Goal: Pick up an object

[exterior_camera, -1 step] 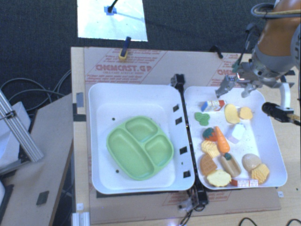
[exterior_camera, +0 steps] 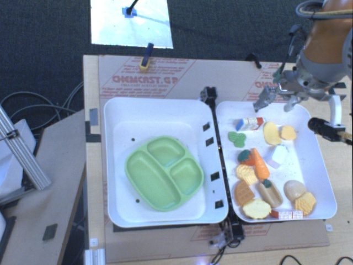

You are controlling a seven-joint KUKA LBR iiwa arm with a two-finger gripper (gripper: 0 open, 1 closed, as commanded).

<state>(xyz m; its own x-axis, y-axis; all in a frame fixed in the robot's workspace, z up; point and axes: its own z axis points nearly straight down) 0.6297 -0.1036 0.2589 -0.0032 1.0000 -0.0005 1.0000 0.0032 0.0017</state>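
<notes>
Grey and orange, the arm [exterior_camera: 325, 37] enters at the upper right of the frame, and its gripper [exterior_camera: 278, 100] hangs over the upper edge of the right bin [exterior_camera: 322, 175]. Two fingers [exterior_camera: 265, 99] point down and stand apart, with nothing between them. Just below the gripper, in the upper part of the right bin, lies a small white bottle with a red and blue label [exterior_camera: 250, 124], and beside it to the right sit a yellow piece [exterior_camera: 271, 132] and a smaller yellow-orange piece [exterior_camera: 288, 132]. A green broccoli toy [exterior_camera: 237, 139] lies under the bottle, near the bin's left wall. Lower down, an orange carrot [exterior_camera: 258, 163] lies slanted in the middle of the bin, with a white block [exterior_camera: 277, 155] just to its right. Toward the bottom of the bin are a brown bread-like piece [exterior_camera: 243, 192], a yellow slice [exterior_camera: 256, 208], a pale egg-shaped item [exterior_camera: 294, 189] and a ridged yellow piece [exterior_camera: 305, 203]. The left bin [exterior_camera: 127, 120] holds a light green divided tray [exterior_camera: 164, 173], lying tilted across its floor. Both bins rest on a bench [exterior_camera: 165, 79] covered with a printed cardboard sheet.
</notes>
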